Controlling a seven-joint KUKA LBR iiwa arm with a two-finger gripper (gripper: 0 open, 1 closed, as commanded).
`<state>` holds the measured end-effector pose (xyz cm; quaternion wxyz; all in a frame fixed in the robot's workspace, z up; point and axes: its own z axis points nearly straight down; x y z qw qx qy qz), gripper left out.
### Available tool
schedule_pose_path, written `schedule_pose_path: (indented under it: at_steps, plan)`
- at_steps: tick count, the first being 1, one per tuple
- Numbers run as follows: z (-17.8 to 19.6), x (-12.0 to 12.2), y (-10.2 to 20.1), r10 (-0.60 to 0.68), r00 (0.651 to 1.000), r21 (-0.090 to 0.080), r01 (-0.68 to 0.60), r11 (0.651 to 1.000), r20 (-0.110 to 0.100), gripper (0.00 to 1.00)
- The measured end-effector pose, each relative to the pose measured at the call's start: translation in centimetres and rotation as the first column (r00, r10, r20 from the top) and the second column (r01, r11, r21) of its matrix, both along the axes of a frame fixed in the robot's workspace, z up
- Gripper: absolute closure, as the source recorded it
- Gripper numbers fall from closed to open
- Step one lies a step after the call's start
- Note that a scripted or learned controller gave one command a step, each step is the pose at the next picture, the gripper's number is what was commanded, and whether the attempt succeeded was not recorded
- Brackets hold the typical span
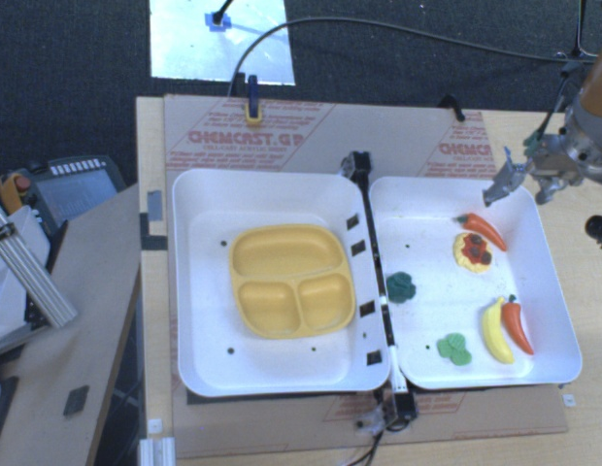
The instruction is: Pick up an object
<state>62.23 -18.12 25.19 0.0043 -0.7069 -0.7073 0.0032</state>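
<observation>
Camera view: the gripper (519, 184) is seen open above the right bin (558, 289). Nothing is held. A carrot (484, 229) is placed just below it

Cardboard sheet (311, 124) w/ red "CHEMCAST" print under bins; blue-yellow clamp (252, 100) at its far edge; teach pendant (73, 187) at left; metal plate (218, 27) beyond.

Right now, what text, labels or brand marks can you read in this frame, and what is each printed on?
"CHEMCAST G P", red print on the protective sheet behind the left bin; the last characters are uncertain.
A second red "CHEMCAST" print at the sheet's right end, tilted and too blurred to read fully.
Handheld pendant: its markings are too small to read.
</observation>
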Motion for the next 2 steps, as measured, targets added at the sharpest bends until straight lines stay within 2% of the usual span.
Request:
schedule_pose_path:
  at_steps: [1, 2]
  plan:
    - [0.8, 0.2, 0.1, 0.003, 1.000, -0.002, -0.003, 1.000, 0.012, 0.00]
    - [-3.4, 0.1, -0.5, 0.001, 1.000, -0.003, -0.001, 1.000, 0.012, 0.00]
